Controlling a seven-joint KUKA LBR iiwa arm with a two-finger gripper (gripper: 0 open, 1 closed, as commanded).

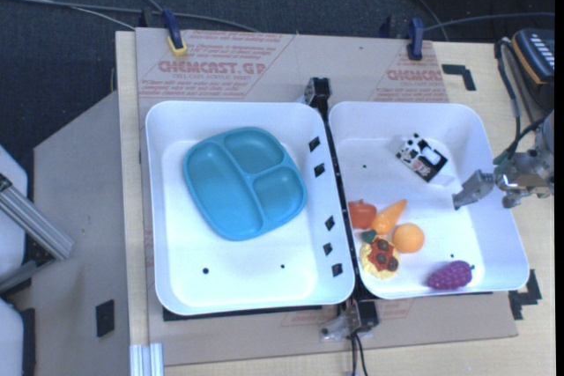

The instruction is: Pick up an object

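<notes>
Bins fill most of the counter [220, 57], two of them side by side, the left bin [167, 216] and the right bin [493, 242], meeting along a black divider at the middle. One blue sectioned plate [244, 181] lies tilted in the left bin's upper half, with bare white floor below it towards the near edge. In the right bin the upper left corner and the strip along the right wall are open floor.

The jaws [480, 189] sit over the right bin close to its right wall, about mid-height; I cannot tell whether they are apart or together, and nothing shows between them. One black-and-white toy [421, 158] lies just up and left of them, near but apart. Towards the near left corner are one red piece [361, 213], one carrot [390, 213], one orange [408, 237] and one yellow-and-red toy [380, 258], bunched together. One purple grape bunch [450, 275] rests by the near edge, below the jaws.
</notes>
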